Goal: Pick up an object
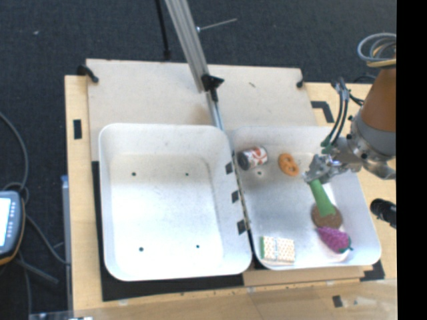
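Two white bins sat side by side; the left bin (pixel 167 202) held nothing I could count, while the right bin (pixel 280 199) held five things: one can (pixel 253 157) at 11 o'clock, one orange piece (pixel 289 165) at 12, one brush (pixel 323 204) at 3, one purple toy (pixel 333 239) at 4, one box (pixel 277 249) at 6. The gripper (pixel 321 171) hung over the brush's green handle tip at about 2 o'clock. I couldn't tell how far it was open or whether it had hold of anything.

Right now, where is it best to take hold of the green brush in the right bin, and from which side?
Probably the green handle of the brush, from above: it is slim and lies slanted and bare, while the brown head is wide and sits close to the purple toy.
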You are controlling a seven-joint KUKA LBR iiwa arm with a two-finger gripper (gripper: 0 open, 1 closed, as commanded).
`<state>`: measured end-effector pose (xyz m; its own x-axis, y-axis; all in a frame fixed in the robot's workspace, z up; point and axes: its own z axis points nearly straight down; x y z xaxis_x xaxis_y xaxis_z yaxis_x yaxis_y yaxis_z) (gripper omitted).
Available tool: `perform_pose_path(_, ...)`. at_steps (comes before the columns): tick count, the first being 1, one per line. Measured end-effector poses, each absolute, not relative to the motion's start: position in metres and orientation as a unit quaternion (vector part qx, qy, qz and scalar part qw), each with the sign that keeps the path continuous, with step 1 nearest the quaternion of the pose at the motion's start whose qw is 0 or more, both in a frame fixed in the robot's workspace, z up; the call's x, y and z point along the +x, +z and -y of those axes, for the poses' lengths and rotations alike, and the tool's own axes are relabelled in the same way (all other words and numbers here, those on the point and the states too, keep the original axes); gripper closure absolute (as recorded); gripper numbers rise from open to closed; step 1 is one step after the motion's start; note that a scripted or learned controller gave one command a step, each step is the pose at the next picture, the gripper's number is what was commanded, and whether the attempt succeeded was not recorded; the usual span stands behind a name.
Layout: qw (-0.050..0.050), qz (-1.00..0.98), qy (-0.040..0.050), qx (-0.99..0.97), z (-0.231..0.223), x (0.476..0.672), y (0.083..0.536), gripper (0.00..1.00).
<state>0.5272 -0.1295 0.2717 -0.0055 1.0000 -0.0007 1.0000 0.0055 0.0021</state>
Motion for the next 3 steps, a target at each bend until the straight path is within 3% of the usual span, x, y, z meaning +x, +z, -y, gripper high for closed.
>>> perform_pose_path(1, 0.001, -0.709, 0.0004, 0.705, 0.089, 0.544, 0.268, 1.00)
perform_pose_path(3, -0.001, -0.709, -0.0005, 0.705, -0.010, 0.550, 0.253, 1.00)
